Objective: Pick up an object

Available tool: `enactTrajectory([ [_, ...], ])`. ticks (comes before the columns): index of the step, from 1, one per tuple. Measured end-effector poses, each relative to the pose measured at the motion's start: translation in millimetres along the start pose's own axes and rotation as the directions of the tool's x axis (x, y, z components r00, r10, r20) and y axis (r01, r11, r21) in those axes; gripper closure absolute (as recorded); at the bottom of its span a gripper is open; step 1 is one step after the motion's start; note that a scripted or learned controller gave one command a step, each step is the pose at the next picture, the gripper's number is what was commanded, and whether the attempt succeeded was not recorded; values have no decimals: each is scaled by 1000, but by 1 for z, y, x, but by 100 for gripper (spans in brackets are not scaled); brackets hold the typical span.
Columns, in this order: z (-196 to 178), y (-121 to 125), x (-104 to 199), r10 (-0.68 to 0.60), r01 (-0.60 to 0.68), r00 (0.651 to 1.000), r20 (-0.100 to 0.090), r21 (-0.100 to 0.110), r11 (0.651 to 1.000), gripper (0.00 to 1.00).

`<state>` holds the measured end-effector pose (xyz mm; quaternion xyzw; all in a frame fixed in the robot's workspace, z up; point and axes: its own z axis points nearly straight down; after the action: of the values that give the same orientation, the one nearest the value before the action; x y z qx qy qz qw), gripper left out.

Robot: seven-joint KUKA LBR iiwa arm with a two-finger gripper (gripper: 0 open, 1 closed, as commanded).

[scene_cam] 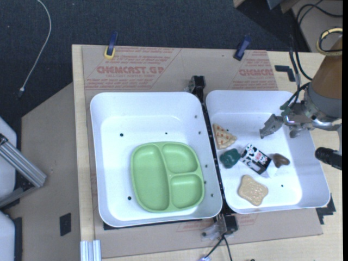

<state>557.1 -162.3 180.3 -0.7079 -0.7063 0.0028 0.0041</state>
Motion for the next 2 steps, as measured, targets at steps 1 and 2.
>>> enactTrajectory([
  [1, -5, 3, 0, -2, 2, 1000, 2, -10, 1000, 0],
  [2, 38, 4, -7, -2, 2, 1000, 1, -8, 1000, 0],
])
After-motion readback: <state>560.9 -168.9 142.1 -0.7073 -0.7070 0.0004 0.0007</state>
